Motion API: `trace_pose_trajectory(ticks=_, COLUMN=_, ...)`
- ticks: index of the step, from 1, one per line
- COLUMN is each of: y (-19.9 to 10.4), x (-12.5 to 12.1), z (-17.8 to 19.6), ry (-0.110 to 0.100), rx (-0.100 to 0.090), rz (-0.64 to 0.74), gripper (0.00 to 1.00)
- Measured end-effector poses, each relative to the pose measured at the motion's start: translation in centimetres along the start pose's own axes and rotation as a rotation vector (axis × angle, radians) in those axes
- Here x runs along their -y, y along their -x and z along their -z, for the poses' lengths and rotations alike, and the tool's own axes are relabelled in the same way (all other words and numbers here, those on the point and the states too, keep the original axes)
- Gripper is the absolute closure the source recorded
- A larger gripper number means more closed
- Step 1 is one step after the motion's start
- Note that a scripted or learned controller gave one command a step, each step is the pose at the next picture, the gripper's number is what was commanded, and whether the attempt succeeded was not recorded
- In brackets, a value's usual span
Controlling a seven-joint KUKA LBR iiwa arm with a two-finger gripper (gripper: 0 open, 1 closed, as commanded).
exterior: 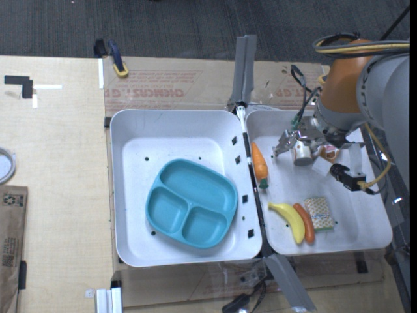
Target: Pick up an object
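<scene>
Starting at the gripper (294, 147): low over the back half of the right bin (339, 245), turned toward the divider between the two bins. Wide or narrow, impossible to tell from this slant; nothing visibly held. Behind it, the grey arm (384, 90) with its orange band, and a black cable (348, 178) looping down beside the wrist.

Just left of the gripper, against the bin's left wall: a carrot (260, 163), lying lengthwise, green end toward the near side. Probably the closest candidate for the pick. Farther toward the near edge, well apart from the gripper: a banana (291, 219), touching or all but touching a red-orange sausage-shaped piece (305, 223), with a checked sponge-like pad (319, 212) just beside that. Across the divider, in the left bin (120, 175): a blue divided plate (191, 203), on its own.

Risks, judged from here. With the carrot: tight against the wall, so little room on that side. Easy to scrape the wall on the way down, or to pinch only the tapered end and lose it on the lift. With the banana group: packed closely enough to invite catching two things at once, or nudging one aside and closing on air. Smooth, rounded shapes besides, apt to roll under a glancing touch. Worth watching too: the loose cable, low enough over the bin to snag or drag something.
</scene>
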State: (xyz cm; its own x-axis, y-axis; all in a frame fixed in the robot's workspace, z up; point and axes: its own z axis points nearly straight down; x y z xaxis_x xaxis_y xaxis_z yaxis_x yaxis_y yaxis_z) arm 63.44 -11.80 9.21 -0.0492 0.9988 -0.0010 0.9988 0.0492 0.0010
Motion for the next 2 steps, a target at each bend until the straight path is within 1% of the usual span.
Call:
trace_pose_trajectory(ticks=1, y=0.1, x=0.0, z=0.9, ry=0.000, rx=0.001, rz=-0.003, gripper=1.00)
trace_pose_trajectory(ticks=2, y=-9.0, x=0.3, z=10.0, ry=-0.001, rx=0.000, rz=-0.049, gripper=1.00)
